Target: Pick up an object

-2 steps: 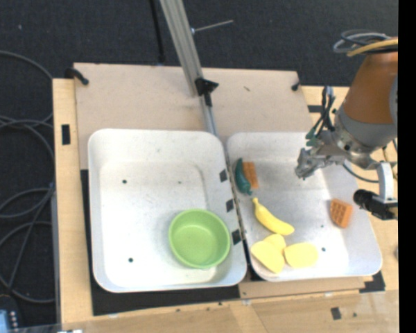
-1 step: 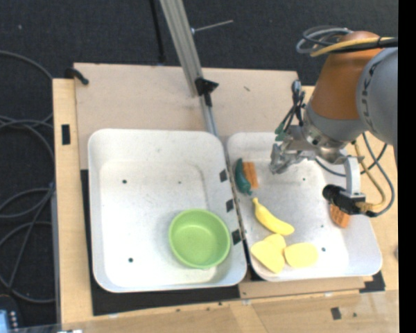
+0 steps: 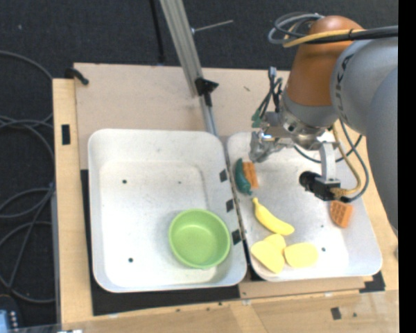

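We start with the arm (image 3: pixel 347 61), which comes in from the right and hangs over the far part of the right bin (image 3: pixel 364 255). The left bin (image 3: pixel 111 158) beside it carries a green bowl (image 3: pixel 199 237) in its near right part.

Below the orange band, the gripper (image 3: pixel 263 144) sits over the far left corner of the right bin. We cannot tell how its fingers stand, since the wrist and its cabling crowd that spot, and we see nothing held there.

The closest candidate, in our judgement, is the small teal and orange toy (image 3: pixel 246 175), lying just nearward of the gripper and slightly to its left, hard against the wall the two bins share. Its long axis runs roughly far to near, along that wall. That is the relation the coming move hangs on: a short drop toward the near side, with the wall leaving little room on the left.

Farther toward us lie a yellow banana (image 3: pixel 270 218), angled from far left to near right, and two flat yellow pieces (image 3: pixel 284 254). A small orange piece (image 3: pixel 340 214) rests well to the right, near a black fitting (image 3: pixel 319 184).
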